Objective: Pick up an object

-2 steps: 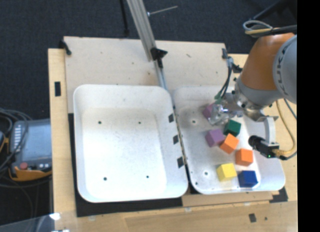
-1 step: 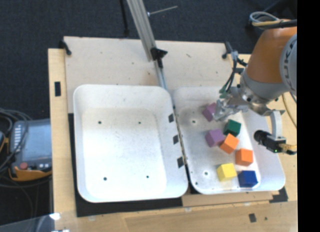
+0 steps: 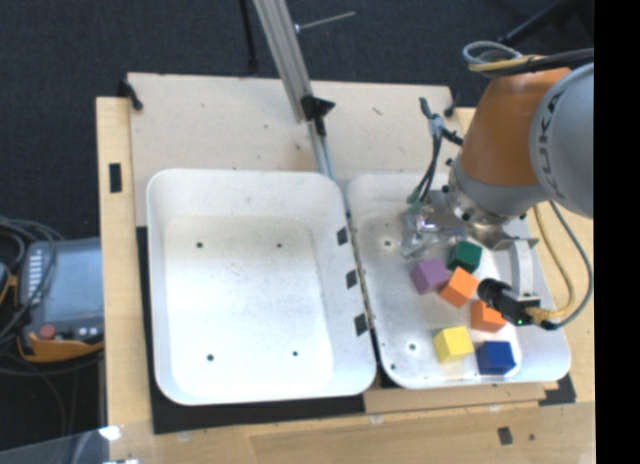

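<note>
Now the gripper (image 3: 418, 235) is seen low over the right bin (image 3: 400, 352), just beside the purple cube (image 3: 431, 274). Whether it is open or closed cannot be told. A green cube (image 3: 466, 255) is tucked under the arm.

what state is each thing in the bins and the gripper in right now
gripper: low in the right bin, above the purple block, nothing seen between its fingers
purple block: lying in the bin, beside the orange block
green block: lying partly under the arm
orange block: lying, tilted
second orange block: lying near the right wall
yellow block: lying flat, apart
blue block: lying by the near rim
left bin: upright
right bin: upright, holding the blocks
</note>
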